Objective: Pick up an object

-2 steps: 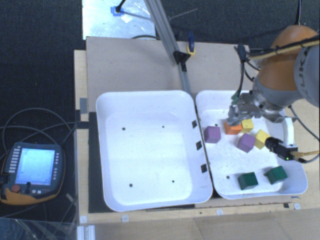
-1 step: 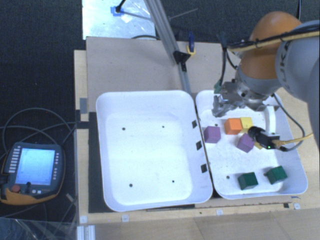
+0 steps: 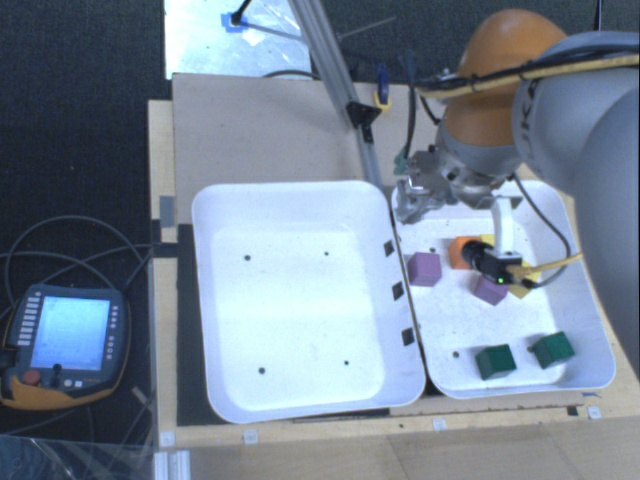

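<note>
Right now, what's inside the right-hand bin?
The right bin holds a purple cube, a smaller purple block, an orange piece partly covered by robot hardware, and two green blocks. The arm hides the bin's far right part; anything there cannot be seen.

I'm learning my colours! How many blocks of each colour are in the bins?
Purple blocks: 2
Green blocks: 2
Orange block: 1, partly hidden
Total: 5, all in the right-hand bin
</note>
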